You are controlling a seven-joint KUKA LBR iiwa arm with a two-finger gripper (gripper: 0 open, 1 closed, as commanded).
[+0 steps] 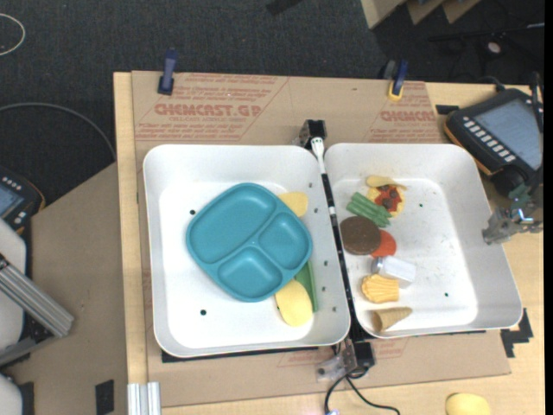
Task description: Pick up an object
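— As the bench is seen from above, what serves as the landmark?

— A teal plastic plate with three compartments (249, 253). It lies flat in the left shallow white bin (164, 232).

— Which items touch that plate?

— A pale yellow rounded piece (294, 202) shows at the plate's upper right edge. A second yellow piece (295, 305) lies at its lower right edge. A dark green strip (308, 285) runs along the plate's right side, partly beneath it.

— Where are the remaining candidate objects for picking?

— All lie right of the plate, past a thin black rod (328, 214) on the seam, in the right shallow white bin (467, 232). A brown round disc (359, 234) is closest to the plate, with a red piece (384, 245) touching its far side. Green sticks (365, 207) and a small yellow and red item (384, 193) sit farther back. Nearer the front are a white block (399, 271), a ridged yellow piece (380, 290) and a tan cone (390, 318).

— And the gripper?

— How wide it stands, and whether it holds anything, cannot be told. Every object rests on a bin floor.

— What lies beyond the bins?

— A brown cardboard sheet (216, 106) lies under both bins. A black handheld panel (499, 132) sits far right of the plate.
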